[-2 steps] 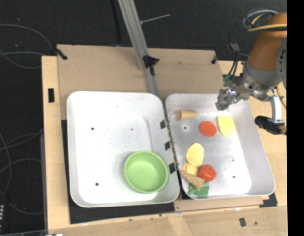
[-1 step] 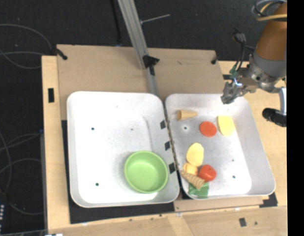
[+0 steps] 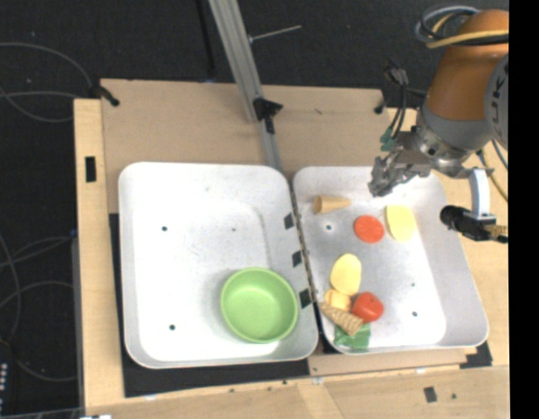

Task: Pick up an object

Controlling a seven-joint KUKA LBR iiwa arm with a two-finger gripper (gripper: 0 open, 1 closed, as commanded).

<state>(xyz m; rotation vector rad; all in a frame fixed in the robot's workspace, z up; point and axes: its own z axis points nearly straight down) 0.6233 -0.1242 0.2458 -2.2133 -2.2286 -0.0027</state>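
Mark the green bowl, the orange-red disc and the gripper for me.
green bowl point(image 3: 259, 305), camera view, inner floor.
orange-red disc point(image 3: 368, 228), camera view, top face.
gripper point(image 3: 383, 184), camera view, at its tips.

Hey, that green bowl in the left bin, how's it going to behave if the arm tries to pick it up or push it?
The green bowl looks rigid and thin-walled, so probably light for its size. It sits upright with its opening up, so a push would likely slide it across the smooth left bin rather than tip it. Its rounded rim may slip unless one finger goes inside.

A green item point(image 3: 357, 340) lies partly hidden under the cone point(image 3: 344, 320).
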